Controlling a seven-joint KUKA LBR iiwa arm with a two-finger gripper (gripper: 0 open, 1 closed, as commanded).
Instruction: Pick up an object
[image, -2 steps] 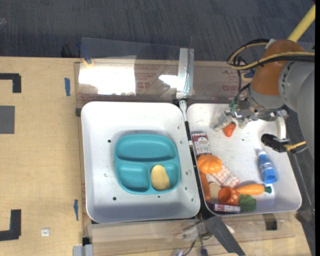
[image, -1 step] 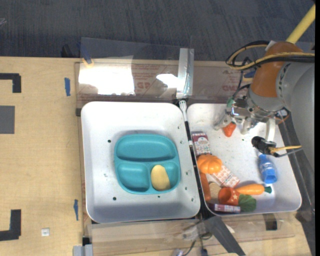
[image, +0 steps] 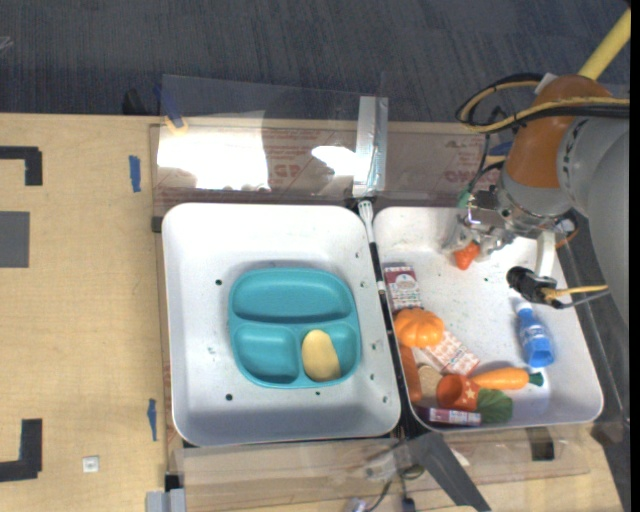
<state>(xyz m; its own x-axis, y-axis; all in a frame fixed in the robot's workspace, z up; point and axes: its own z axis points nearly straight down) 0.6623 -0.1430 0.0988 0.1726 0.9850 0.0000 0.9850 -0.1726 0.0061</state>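
You've got the gripper (image: 478, 238) down in the back corner of the right bin (image: 480, 300), near the wall at the top of the view. Can't tell from this angle whether it's open or clenched. A small orange-red piece (image: 465, 258) sits right at its tip, touching or nearly so; you can't confirm a grasp on it. Next out, a small red-and-white box (image: 403, 285) lies against the divider side of the same bin, with an orange pumpkin (image: 418, 327) just in front of it. A blue bottle (image: 535, 337) lies near the opposite wall, well apart from both. The front end is a cluster: pink-and-white packet (image: 457, 352), red tomato (image: 452, 390), carrot (image: 500, 378), green piece (image: 494, 404), all touching or overlapping. In the left bin (image: 200, 300) you have a teal divided tray (image: 290, 300) roughly centred, with a yellow potato-like item (image: 320, 355) in its front right compartment.
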